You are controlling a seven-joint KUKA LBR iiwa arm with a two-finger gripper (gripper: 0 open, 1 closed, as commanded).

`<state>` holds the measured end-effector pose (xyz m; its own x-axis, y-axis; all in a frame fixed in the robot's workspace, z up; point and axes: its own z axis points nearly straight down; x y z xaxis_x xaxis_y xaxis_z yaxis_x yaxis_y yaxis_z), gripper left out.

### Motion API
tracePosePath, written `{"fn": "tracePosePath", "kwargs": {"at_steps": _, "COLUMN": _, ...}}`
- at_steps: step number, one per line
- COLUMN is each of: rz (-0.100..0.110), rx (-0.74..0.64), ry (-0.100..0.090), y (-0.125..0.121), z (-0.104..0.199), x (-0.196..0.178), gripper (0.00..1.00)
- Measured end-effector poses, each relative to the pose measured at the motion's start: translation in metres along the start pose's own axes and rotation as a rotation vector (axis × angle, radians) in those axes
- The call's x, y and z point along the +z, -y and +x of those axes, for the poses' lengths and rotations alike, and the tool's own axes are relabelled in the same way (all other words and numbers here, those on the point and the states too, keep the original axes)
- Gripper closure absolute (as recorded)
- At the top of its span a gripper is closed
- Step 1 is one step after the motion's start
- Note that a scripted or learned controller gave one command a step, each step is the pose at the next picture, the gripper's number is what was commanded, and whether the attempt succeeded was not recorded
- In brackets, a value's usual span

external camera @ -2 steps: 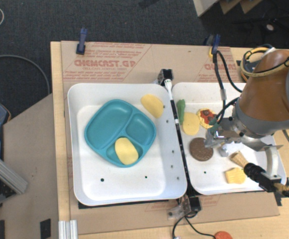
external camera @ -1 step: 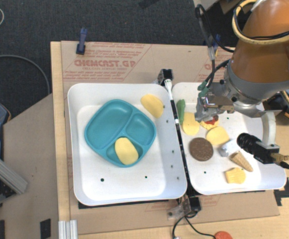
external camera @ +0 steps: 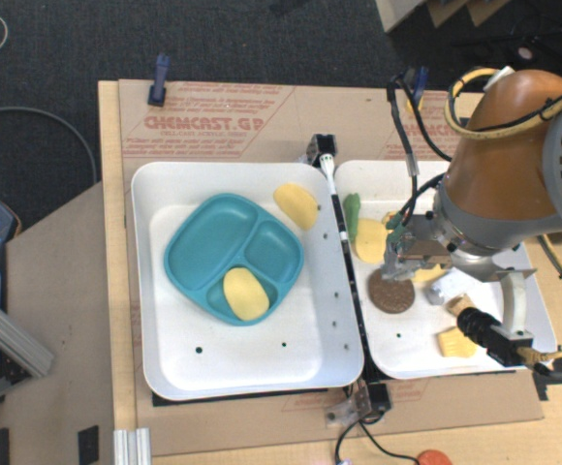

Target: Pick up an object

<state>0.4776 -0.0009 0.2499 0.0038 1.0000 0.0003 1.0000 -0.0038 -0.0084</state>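
1. Right of centre in the frame, the end effector (external camera: 394, 267) hangs over the right bin (external camera: 397, 352), just above a brown round disc (external camera: 392, 294).
2. How far it is open, I cannot tell.
3. Yellow pieces lie near it: one at its left (external camera: 368, 241), another lower right (external camera: 457, 343).
4. Left bin (external camera: 165, 347) holds a teal divided plate (external camera: 199, 250) bearing a yellow lump (external camera: 245, 294).

Red print "CHEMCAST G.P" on the brown board (external camera: 213, 114) under the bins, smaller lines unreadable

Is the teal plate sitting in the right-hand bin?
No, the teal plate lies in the left bin, with a yellow piece resting on it.
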Motion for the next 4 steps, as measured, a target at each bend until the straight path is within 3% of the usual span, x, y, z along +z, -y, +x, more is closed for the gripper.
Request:
{"fn": "tracePosePath", "kwargs": {"at_steps": 1, "rz": -0.028, "rx": -0.012, "ry": -0.003, "y": -0.002, "z": 0.04, "x": -0.159, "gripper": 1.0}}
{"fn": "tracePosePath", "kwargs": {"at_steps": 2, "rz": -0.002, "rx": -0.006, "ry": 0.001, "y": -0.024, "z": 0.062, "x": -0.098, "gripper": 1.0}}
{"fn": "tracePosePath", "kwargs": {"at_steps": 3, "rz": -0.003, "rx": -0.015, "ry": -0.002, "y": -0.009, "z": 0.162, "x": -0.086, "gripper": 1.0}}
{"fn": "tracePosePath", "kwargs": {"at_steps": 4, "rz": -0.028, "rx": -0.009, "ry": -0.009, "y": 0.001, "z": 0.179, "x": -0.286, "gripper": 1.0}}
